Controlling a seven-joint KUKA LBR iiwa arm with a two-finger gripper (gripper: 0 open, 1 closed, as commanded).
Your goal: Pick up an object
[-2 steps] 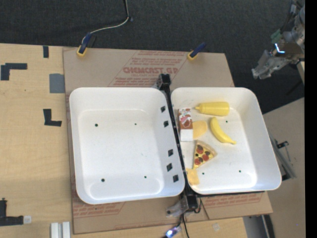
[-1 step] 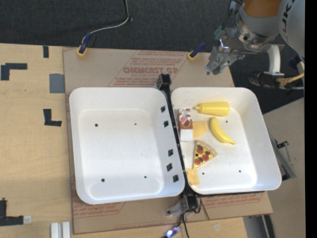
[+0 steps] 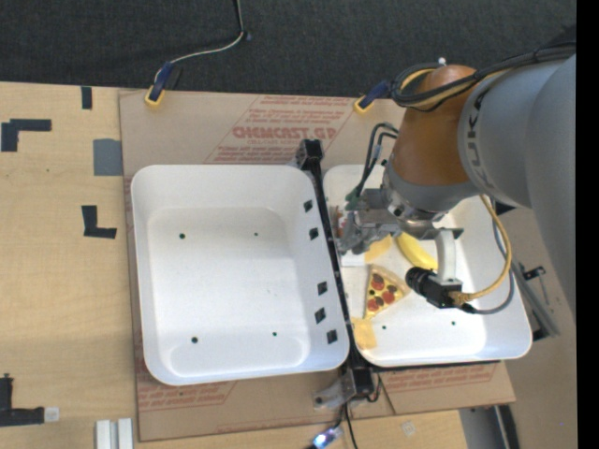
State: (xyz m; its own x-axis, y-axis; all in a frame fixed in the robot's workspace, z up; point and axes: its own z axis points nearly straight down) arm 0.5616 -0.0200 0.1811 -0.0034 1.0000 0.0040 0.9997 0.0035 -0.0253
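Objects for the pick all lie in the right bin (image 3: 505, 340), under the arm: a toy pizza slice (image 3: 381, 293), a banana (image 3: 413, 250) just beyond it, and a small yellow piece (image 3: 364, 334) near the bin's front corner. The gripper (image 3: 357, 234) hangs over the bin's left edge, hard by the divider, and whether it is apart or together I cannot tell. From there the pizza slice lies toward the front and slightly right, close by, its point aimed at the front-left corner. The banana sits to the right, partly hidden beneath the wrist. The left bin (image 3: 159, 251) lies beyond the divider.
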